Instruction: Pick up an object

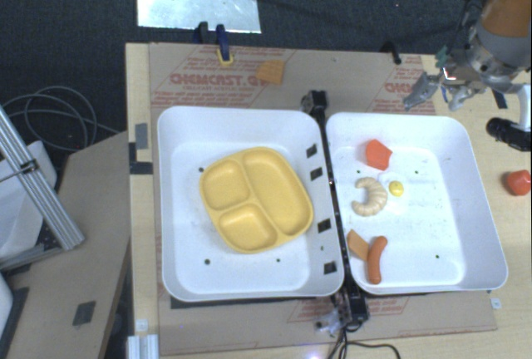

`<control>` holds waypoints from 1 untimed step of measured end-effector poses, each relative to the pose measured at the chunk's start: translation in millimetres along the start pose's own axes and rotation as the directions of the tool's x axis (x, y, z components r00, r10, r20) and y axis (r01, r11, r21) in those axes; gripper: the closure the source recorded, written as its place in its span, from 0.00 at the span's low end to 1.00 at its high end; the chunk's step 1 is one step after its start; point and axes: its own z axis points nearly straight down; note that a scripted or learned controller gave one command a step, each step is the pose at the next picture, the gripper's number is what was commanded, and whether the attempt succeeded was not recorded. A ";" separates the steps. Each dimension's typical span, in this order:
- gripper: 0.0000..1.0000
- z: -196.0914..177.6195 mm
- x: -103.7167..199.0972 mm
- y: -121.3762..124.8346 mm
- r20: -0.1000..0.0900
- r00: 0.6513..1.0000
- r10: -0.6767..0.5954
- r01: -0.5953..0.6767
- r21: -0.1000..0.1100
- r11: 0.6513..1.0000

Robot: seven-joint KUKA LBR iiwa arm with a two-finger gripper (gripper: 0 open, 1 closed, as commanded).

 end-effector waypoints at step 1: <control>0.00 78.7 10.6 -23.7 -0.003 1.000 0.008 -0.008 0.015 1.000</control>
